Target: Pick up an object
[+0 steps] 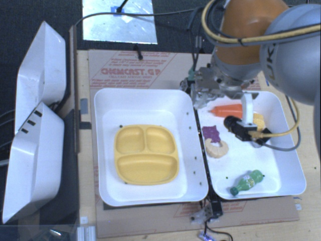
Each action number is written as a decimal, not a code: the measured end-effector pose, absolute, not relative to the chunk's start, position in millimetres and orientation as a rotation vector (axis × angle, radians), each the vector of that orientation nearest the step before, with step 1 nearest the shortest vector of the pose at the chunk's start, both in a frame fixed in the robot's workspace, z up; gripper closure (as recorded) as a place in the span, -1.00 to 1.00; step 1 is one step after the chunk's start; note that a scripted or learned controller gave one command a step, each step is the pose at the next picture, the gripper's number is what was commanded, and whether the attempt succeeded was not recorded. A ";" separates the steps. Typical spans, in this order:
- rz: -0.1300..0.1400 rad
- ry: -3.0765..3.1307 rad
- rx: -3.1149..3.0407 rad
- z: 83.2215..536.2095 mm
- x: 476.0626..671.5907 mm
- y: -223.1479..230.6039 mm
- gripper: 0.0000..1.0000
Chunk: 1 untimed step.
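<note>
The gripper (201, 93), its opening unreadable, hangs by the right bin's (273, 157) rim and may clip it, missing the carrot (226, 110).

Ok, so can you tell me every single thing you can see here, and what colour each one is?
left bin: 1, white, on the cardboard
right bin: 1, white, beside the left bin
divided plate: 1, yellow, in the left bin
carrot: 1, orange, back of the right bin
purple piece: 1, purple, right bin, near the divide
ring-shaped piece: 1, tan, just in front of the purple piece
bottle: 1, green, lying at the right bin's front
yellow piece: 1, yellow, right of the carrot, partly hidden
spare tubs: 2, white, far left
shiny sheet: 1, silver, behind the bins
cardboard: 1, brown, under the bins
robot arm: 1, grey and orange, over the right bin's back
</note>
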<state>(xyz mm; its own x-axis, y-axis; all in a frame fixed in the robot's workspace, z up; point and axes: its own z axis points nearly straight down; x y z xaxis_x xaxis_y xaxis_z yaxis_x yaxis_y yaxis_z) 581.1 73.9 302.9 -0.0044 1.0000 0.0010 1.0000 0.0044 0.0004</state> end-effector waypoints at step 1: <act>-0.001 -2.223 -2.221 303.3 581.2 71.7 -1.00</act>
